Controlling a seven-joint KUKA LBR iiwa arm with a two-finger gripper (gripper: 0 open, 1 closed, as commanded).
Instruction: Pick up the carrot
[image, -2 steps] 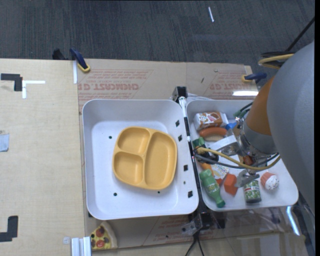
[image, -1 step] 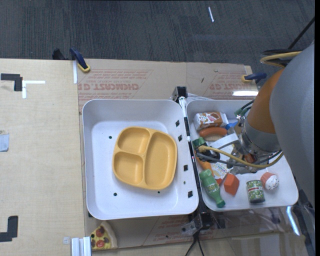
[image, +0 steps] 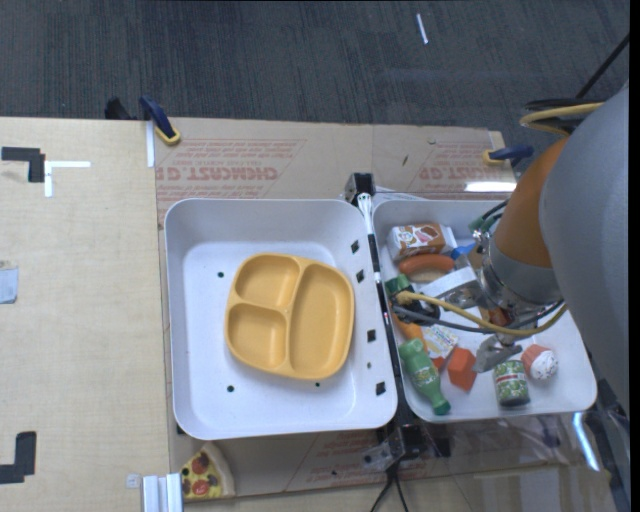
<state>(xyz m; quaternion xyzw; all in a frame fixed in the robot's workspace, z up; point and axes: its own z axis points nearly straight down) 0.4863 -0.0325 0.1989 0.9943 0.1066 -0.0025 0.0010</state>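
The carrot (image: 407, 325) lies along the left wall of the right bin (image: 575, 400); it is orange with a green top toward the far end, and a yellow cable crosses part of it. My gripper (image: 492, 348) hangs low over the middle of that bin, right of the carrot and apart from it, just above an orange-red block (image: 461, 368). The grey arm with its orange band (image: 530, 215) hides the bin's right half. I see nothing held in the gripper.
Around the gripper lie a green bottle (image: 425, 378), a green-labelled can (image: 511, 384), a red-and-white ball (image: 541, 363), a sausage (image: 425, 265) and a small box (image: 418, 237). The left bin (image: 190, 300) holds a yellow divided plate (image: 291, 315).
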